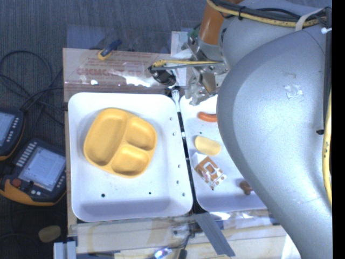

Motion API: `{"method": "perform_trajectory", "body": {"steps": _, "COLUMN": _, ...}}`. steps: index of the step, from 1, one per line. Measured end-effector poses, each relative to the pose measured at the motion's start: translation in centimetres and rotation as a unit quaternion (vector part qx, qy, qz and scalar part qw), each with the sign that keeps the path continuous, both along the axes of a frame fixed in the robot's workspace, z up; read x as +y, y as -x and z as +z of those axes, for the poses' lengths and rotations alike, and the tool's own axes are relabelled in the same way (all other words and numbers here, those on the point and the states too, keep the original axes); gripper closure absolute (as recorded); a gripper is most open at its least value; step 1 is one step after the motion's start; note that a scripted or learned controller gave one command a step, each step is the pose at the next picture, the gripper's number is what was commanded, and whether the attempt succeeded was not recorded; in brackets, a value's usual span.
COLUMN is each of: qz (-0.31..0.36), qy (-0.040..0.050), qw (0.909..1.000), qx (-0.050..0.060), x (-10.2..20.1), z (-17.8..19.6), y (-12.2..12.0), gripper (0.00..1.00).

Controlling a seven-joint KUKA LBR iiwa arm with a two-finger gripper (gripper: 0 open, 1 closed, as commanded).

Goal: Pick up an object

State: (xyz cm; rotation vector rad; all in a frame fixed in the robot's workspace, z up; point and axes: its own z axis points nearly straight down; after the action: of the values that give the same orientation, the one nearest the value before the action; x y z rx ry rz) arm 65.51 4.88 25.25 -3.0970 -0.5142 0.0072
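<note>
Objects for picking lie in the right bin (226,201): an orange-red sausage-shaped piece (207,117) near its far edge, a pale yellow rounded block (207,145) just in front of that, a small brown-and-white patterned item (209,172) nearer still, and a small brown piece (246,187) beside the arm's grey body. All four rest apart from one another on the bin floor. The left bin (81,198) holds a yellow three-compartment tray (119,141), sitting slightly turned near its middle. The gripper (198,90) hangs over the far edge of the right bin, close to the divider between the bins and just beyond the sausage-shaped piece; nothing is visible between the jaws, and whether they stand wide or narrow cannot be told. Two handheld controllers (32,169) with cables lie on the floor to the left of the worktop.
</note>
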Motion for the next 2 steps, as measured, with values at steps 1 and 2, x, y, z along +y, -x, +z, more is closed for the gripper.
{"method": "perform_trajectory", "body": {"steps": 1, "qz": -0.011, "qy": 0.0026, "qw": 0.9999, "qx": 0.001, "x": -3.3, "z": -7.0, "y": 6.9, "gripper": 1.00}}
{"method": "perform_trajectory", "body": {"steps": 2, "qz": -0.043, "qy": 0.0024, "qw": 0.9991, "qx": 0.000, "x": -12.2, "z": -3.4, "y": 6.8, "gripper": 1.00}}
